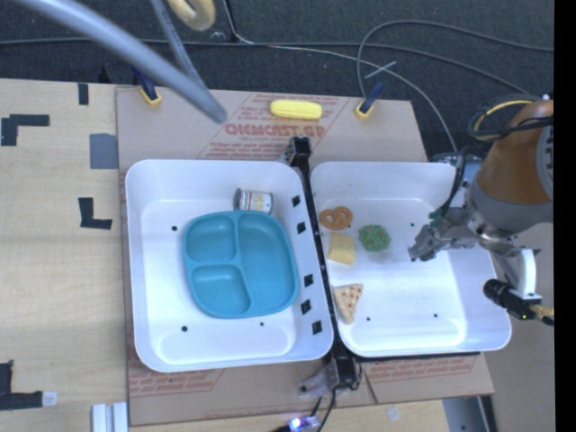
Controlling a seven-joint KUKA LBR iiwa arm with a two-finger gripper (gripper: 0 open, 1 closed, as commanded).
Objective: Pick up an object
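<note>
The right bin holds a pretzel, a yellow cheese block, a green broccoli piece and a tan cracker wedge, all toward its left side. My gripper hangs low over the right part of this bin, to the right of the broccoli and apart from it. Nothing shows between its dark fingers. The grey arm with its orange band reaches in from the right.
In the left bin lie a blue divided plate and a small tin can at its top edge. A yellow banana-like piece sits on the cardboard behind the bins. Cables run along the back.
</note>
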